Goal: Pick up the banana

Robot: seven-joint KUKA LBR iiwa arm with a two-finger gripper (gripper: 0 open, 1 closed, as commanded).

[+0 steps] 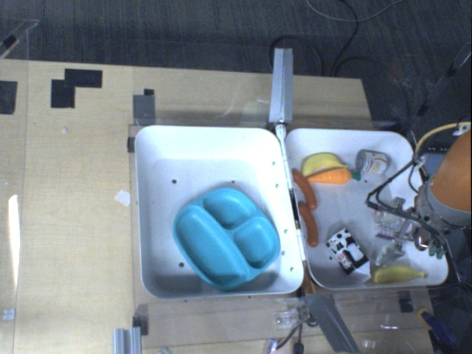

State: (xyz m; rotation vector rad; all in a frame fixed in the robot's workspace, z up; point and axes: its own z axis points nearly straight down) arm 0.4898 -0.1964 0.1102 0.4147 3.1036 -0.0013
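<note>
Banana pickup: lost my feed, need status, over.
Gripper low in right bin, above banana. Banana on bin floor, near front wall. Black-and-white toy beside it, apart.

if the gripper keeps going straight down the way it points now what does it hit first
Probably the banana: the gripper hangs just above it at the right bin's near edge. Depth is unclear, so it might meet the bin floor beside it.

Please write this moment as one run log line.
task: pick up banana | banana: near edge of right bin, not held | gripper: just above banana | blue tray: left bin
</note>
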